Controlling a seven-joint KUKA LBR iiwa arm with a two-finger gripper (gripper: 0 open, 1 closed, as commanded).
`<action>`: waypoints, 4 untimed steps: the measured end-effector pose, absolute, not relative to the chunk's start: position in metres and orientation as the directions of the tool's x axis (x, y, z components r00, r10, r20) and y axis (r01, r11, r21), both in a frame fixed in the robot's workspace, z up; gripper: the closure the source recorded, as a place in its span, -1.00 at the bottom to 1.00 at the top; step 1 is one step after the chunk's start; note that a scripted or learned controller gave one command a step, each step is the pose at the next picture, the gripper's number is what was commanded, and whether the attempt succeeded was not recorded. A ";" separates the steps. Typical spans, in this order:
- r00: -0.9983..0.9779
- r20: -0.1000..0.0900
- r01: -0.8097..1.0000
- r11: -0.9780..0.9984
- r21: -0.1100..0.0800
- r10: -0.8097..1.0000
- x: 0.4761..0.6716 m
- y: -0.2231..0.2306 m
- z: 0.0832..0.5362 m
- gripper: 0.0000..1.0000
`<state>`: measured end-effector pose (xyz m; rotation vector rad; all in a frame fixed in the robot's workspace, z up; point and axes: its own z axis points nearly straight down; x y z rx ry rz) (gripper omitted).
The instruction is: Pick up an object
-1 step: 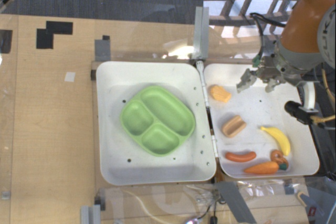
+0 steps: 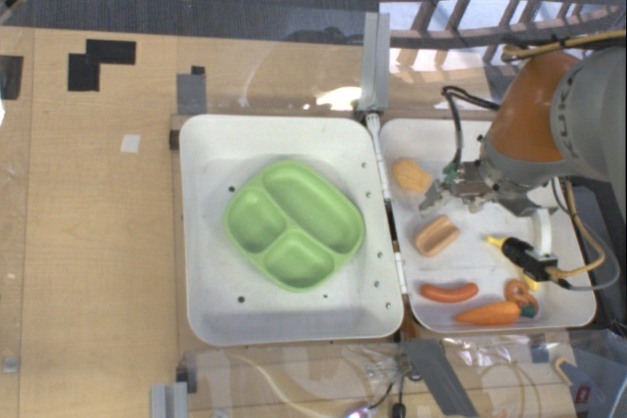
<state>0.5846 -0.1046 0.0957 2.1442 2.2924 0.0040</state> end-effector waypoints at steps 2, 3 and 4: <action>-0.002 -0.003 1.000 0.002 0.019 1.000 0.547 -0.085 0.091 -1.00; -0.007 0.001 1.000 0.007 0.023 1.000 0.550 -0.082 0.102 1.00; -0.137 0.000 0.991 0.137 0.005 0.991 0.594 -0.017 0.186 1.00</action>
